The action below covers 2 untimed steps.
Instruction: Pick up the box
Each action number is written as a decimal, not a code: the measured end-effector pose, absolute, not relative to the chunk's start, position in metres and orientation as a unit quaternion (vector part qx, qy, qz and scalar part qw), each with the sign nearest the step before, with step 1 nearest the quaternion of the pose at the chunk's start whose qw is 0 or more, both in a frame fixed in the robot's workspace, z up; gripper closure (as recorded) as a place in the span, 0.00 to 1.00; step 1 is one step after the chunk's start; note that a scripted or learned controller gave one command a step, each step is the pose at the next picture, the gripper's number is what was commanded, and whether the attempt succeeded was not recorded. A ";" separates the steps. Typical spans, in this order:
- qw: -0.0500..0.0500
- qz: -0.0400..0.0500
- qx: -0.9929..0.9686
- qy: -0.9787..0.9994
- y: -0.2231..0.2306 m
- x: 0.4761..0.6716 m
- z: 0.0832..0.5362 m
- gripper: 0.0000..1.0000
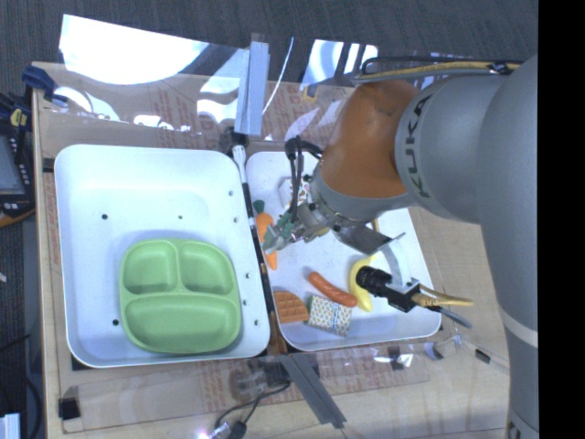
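Box (330,315) lies at the bin's near edge, apart from the claw (285,231); its grip can't be told.

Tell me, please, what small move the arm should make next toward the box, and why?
Probably shift the gripper toward the near edge of the right bin: it hovers by the bin's left wall, while the small patterned box lies lower down, beside the brown cookie-like piece.
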State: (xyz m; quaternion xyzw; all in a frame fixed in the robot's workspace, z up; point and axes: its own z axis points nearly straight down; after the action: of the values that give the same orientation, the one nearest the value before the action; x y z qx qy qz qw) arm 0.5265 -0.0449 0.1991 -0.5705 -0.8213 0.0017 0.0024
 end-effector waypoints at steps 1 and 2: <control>0.003 0.001 -0.514 -0.858 -0.107 0.554 0.109 1.00; 0.000 0.001 -0.552 -0.834 -0.152 0.569 0.102 1.00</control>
State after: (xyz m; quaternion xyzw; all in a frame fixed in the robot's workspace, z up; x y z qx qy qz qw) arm 0.5689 -0.1517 0.1021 -0.5522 -0.8337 0.0005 0.0001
